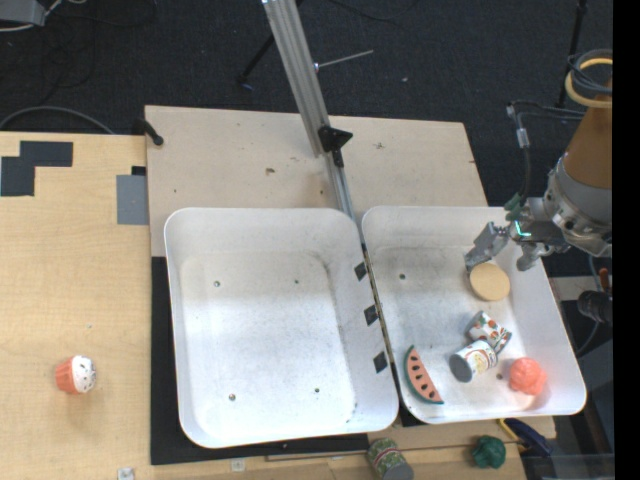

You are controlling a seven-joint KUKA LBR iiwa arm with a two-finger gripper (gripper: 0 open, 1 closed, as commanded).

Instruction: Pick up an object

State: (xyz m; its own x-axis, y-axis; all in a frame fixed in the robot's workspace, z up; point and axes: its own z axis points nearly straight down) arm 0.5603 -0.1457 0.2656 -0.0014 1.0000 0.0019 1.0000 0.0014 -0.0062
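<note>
My gripper (507, 252) hangs over the right bin (430, 238) near its far right edge, fingers spread apart, holding nothing. A tan round cookie (490, 283) lies in the bin just beneath my fingertips.

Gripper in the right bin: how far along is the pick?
Done: the gripper is in the right white bin, open, its fingers spread just above the round tan disc. In hand: nothing between the fingers. Left: close on the disc and lift. The small printed can, orange ball and watermelon slice lie untouched.
</note>
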